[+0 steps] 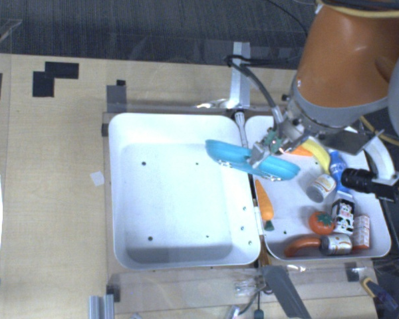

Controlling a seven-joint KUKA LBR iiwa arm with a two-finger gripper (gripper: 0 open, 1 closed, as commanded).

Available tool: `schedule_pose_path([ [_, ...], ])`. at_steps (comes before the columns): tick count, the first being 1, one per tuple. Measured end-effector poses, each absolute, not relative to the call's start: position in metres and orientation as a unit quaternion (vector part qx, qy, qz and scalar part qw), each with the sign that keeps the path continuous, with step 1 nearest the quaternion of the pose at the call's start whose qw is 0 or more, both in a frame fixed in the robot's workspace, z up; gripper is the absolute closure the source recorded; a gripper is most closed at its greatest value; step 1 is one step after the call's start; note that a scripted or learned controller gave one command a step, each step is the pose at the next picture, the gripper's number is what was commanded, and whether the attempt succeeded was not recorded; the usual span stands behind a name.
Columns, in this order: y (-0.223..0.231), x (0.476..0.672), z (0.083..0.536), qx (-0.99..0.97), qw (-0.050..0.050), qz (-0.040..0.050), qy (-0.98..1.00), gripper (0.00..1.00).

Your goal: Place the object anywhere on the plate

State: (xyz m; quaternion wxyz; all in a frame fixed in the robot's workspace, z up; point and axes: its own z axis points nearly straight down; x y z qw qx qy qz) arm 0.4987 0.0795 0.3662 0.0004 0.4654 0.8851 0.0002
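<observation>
A light blue plate (243,157) hangs tilted over the divider between the two bins, one end above the left bin (173,211) and the other above the right bin (289,208). My gripper (261,153) comes down from the upper right and is shut on the middle of the plate's rim, with a grey finger (256,155) lying across the blue surface. Nothing rests on the plate. An orange carrot (265,203) lies just below it, along the right bin's left wall.
The right bin holds several items: a yellow banana (317,153), a blue bottle (336,162), a grey cup (320,189), a red tomato (322,222), a red sausage (300,245) and small cans (337,244). The arm's large orange body (349,45) looms over the right bin.
</observation>
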Motion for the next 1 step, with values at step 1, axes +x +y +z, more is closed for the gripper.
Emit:
schedule_pose_path([
  [1,-0.0218,0.4880,0.3885,0.405,0.002,0.0006,0.914,1.00],
])
